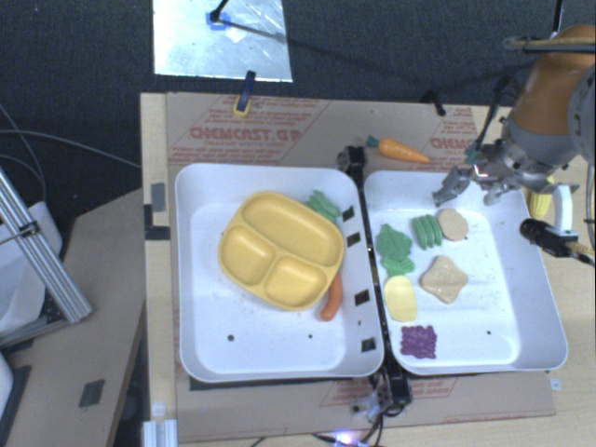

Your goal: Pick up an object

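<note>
bins: smooth white plastic, slight sheen
tray: yellow plastic, smooth, softly glossy
bench: matt brown cardboard, red print
sheet, 12 o'clock: shiny crinkled foil
floor: dark, rough carpet-like weave
toy foods: matt, plastic-looking
frame, 9 o'clock: bare metal

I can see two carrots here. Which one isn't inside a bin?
The carrot with the green top, lying on the cardboard behind the bins. The other carrot lies in the left bin beside the yellow tray.

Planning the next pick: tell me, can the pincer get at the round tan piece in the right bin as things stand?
Probably yes. The pincer hovers just up-left of the round tan piece, which lies uncovered beside the green beans, with nothing over it.
</note>
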Motion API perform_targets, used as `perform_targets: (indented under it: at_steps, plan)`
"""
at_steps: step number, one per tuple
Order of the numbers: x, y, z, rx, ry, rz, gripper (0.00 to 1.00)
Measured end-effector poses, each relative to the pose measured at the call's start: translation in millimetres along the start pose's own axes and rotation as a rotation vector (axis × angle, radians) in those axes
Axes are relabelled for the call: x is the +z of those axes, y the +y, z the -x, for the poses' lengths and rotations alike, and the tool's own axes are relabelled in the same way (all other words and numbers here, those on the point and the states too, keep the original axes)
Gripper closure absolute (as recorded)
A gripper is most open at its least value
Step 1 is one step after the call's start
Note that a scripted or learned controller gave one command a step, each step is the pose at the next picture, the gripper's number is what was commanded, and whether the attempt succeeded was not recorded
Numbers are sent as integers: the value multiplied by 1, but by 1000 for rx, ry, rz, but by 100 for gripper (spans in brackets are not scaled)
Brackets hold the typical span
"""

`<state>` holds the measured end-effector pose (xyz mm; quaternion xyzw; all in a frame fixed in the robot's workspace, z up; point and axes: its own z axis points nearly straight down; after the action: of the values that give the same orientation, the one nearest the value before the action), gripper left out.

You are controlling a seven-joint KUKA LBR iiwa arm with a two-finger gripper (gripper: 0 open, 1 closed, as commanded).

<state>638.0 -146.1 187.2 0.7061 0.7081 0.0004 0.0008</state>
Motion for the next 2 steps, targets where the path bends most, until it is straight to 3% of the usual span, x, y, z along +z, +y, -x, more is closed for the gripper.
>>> perform_targets:
  at_steps: [1, 2]
  plan:
    - [-32, -44, -19, 2, 2, 0, 0]
    - [-112, -111, -85, -8, 3, 5, 0]
